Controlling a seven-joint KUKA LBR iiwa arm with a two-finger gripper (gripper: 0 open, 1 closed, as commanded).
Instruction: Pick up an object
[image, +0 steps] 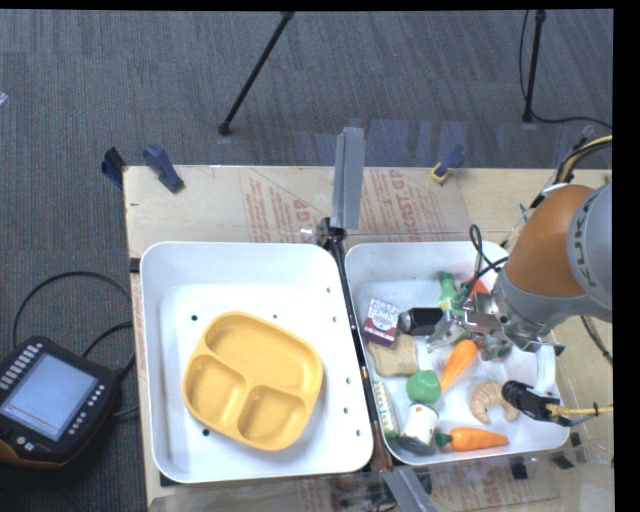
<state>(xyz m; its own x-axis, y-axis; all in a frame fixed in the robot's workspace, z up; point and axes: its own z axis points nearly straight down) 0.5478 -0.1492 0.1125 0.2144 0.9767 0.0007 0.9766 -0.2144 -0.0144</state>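
My gripper (468, 330) hangs low over the middle of the right bin (365, 262), below the orange wrist band. Right under it lies an orange carrot (458, 362), slanted, its top end close to the gripper. A black object (421, 320) sits just left of the gripper, beside a purple box (381, 320). A green bottle (447, 290) stands behind the gripper. Nothing shows as held.
Also in the right bin are a tan bread slice (395, 358), a green ball (423, 385), a croissant (487, 398), a second carrot (478, 438) and a white-and-green item (420, 425). The left bin (160, 290) holds a yellow divided plate (205, 345).
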